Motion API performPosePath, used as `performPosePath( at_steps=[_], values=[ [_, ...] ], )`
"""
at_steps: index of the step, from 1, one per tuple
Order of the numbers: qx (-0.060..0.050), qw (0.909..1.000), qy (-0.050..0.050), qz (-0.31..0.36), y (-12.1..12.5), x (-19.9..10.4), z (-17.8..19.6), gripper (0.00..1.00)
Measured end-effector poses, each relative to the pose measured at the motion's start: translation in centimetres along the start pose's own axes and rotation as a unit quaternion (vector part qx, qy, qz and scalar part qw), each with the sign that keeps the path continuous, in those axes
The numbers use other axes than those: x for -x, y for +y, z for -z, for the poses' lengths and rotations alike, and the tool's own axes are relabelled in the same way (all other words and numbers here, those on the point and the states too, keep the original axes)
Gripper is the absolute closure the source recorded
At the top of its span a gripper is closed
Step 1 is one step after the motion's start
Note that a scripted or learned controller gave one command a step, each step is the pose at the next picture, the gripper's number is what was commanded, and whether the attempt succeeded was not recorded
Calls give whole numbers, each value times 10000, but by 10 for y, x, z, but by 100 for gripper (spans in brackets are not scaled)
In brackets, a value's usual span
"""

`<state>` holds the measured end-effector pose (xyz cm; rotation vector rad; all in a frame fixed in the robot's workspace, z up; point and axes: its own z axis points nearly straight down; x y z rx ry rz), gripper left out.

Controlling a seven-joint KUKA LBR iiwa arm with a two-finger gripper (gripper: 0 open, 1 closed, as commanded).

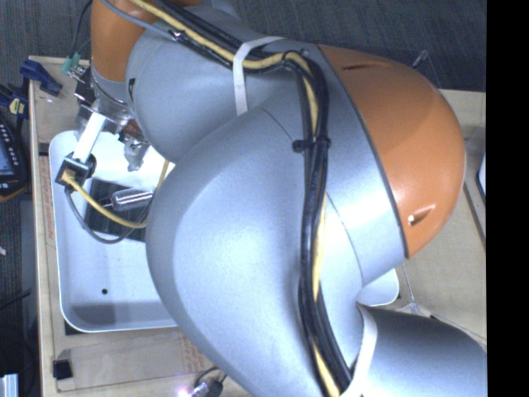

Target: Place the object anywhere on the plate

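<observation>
My arm (289, 205) covers most of the camera view, its big grey and orange links reaching across to the left bin (91, 304). The gripper (132, 151) hangs over the bin's upper part, just below the orange wrist band (111, 31), and is largely hidden by the arm. Just under it a dark flat shape (103, 193) lies on the bin floor with a shiny metal cylinder (132, 196) on it. Whether that dark shape is the plate I cannot tell.
A yellow and black cable (99, 213) loops down from the wrist over the bin floor. The bin's near left corner (83, 313) shows bare white floor with a small dark speck (105, 291). Tools lie on the bench edge at far left (12, 155).
</observation>
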<state>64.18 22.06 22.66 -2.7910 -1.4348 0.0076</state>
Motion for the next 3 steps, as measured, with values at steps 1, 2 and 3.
performPosePath(
  at_steps=[1, 2, 3],
  values=[
    [-2, 9869, -18, -1615, -5, 21, -108, 0],
    [14, 9874, 18, -1582, 7, -2, -42, 0],
    [13, 9877, 17, -1564, 6, -2, -32, 100]
  ],
)
